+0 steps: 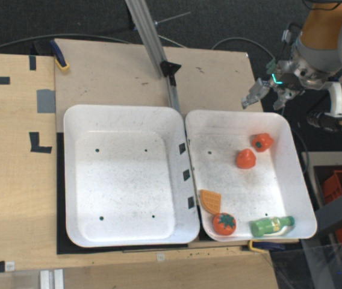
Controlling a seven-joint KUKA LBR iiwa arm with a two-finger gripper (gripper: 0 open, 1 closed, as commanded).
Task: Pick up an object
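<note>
The right bin (291, 155) holds several toy items. An orange-red piece (261, 141) lies near the back right, with a round red piece (245, 159) just in front of it. Along the front lie a flat orange wafer (210, 201), a red tomato with a green top (224, 223) and a green bottle (271, 226) on its side. My gripper (263, 103) hangs over the bench just behind the right bin's back rim, high above the items. It is open, with nothing between its fingers.
The left bin (77, 161) sits beside the right one, joined at a dark-clipped seam (186, 173). A slanted metal post (150, 35) rises behind the bins. Tape marks and a blue-yellow clamp (59, 56) lie on the wooden bench at left.
</note>
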